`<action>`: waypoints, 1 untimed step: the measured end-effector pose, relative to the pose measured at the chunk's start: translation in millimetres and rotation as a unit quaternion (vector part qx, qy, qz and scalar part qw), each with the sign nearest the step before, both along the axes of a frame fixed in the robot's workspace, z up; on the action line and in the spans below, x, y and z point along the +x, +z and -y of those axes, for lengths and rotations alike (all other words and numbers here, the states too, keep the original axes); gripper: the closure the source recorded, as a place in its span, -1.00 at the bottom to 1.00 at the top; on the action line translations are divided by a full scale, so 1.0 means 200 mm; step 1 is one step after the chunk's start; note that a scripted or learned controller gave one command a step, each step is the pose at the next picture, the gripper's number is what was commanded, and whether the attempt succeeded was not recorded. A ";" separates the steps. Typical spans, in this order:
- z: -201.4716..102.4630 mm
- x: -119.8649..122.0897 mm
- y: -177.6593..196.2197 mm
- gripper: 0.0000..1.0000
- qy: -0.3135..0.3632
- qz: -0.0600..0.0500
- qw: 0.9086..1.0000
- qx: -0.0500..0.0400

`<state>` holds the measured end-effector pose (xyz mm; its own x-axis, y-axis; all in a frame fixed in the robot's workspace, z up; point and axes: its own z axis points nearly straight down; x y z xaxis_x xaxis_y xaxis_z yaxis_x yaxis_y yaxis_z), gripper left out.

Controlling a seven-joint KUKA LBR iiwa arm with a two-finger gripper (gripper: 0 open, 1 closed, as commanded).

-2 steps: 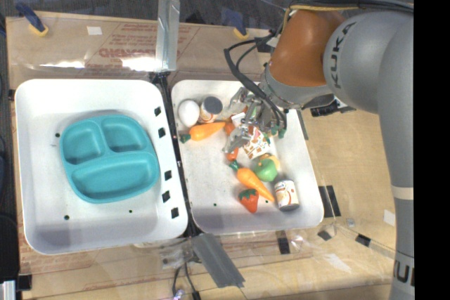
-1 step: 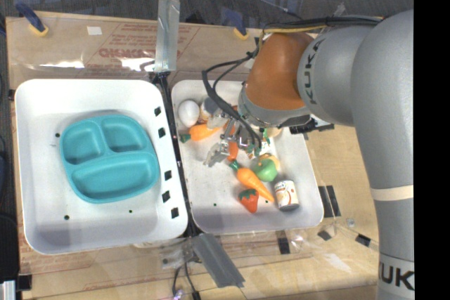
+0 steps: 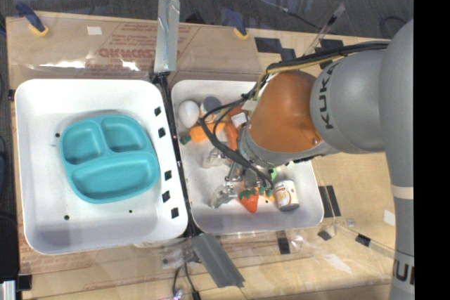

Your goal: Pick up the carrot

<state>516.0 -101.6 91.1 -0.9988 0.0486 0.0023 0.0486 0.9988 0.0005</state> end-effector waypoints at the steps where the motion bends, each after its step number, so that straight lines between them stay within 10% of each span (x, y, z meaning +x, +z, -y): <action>1: -0.03 0.29 0.02 -1.00 0.022 0.002 1.000 0.000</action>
